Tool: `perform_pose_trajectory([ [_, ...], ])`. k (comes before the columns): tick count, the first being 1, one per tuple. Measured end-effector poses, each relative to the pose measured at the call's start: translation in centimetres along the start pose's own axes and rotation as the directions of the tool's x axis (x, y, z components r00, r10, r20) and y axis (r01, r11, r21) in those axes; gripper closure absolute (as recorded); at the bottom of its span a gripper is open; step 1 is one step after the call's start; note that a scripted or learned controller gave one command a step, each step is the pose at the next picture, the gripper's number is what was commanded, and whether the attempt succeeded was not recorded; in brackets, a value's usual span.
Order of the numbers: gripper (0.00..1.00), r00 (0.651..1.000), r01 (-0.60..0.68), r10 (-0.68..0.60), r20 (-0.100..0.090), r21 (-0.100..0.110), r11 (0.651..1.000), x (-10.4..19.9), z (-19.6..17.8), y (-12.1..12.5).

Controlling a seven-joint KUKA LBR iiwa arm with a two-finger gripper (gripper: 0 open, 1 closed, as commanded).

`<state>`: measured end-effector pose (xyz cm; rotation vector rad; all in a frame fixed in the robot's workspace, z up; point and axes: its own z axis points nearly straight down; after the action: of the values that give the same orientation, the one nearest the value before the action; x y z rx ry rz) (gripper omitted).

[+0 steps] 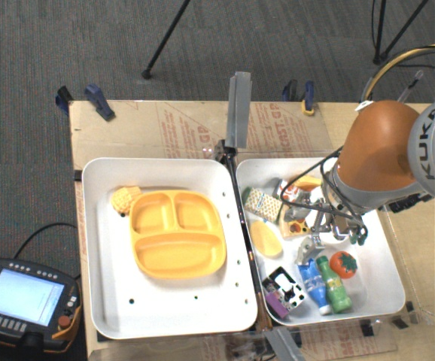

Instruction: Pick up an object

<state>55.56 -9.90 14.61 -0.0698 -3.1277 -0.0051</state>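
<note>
In the camera view, the metal two-finger gripper (317, 235) is seen low inside the right white bin (393, 277); whether its fingers are parted or closed cannot be told. Just below it lie a blue plastic bottle (313, 278) and a green bottle (335, 290), with a red tomato-shaped toy (343, 264) to its lower right. A pale yellow oval piece (266, 238) lies to its left. Well to its left, a yellow divided plastic tray (177, 232) is set in the left white bin (101, 277).

The yellow divided plate (177, 231) looks like smooth, slightly glossy plastic, and both white bins (97, 201) have a smooth, matt plastic look. The bench top (157, 126) is matt brown cardboard; the gripper (317, 235) is bare shiny metal.
</note>
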Motion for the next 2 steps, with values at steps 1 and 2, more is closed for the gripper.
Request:
perform_pose_trajectory([
  [1, 0.0, 1.0, 0.03, -0.03, 0.004, 0.0, 1.0, 4.9, 6.3, -2.9],
  [2, 0.0, 0.999, -0.046, 0.046, 0.018, 0.006, 0.999, 3.7, 5.9, -0.6],
])
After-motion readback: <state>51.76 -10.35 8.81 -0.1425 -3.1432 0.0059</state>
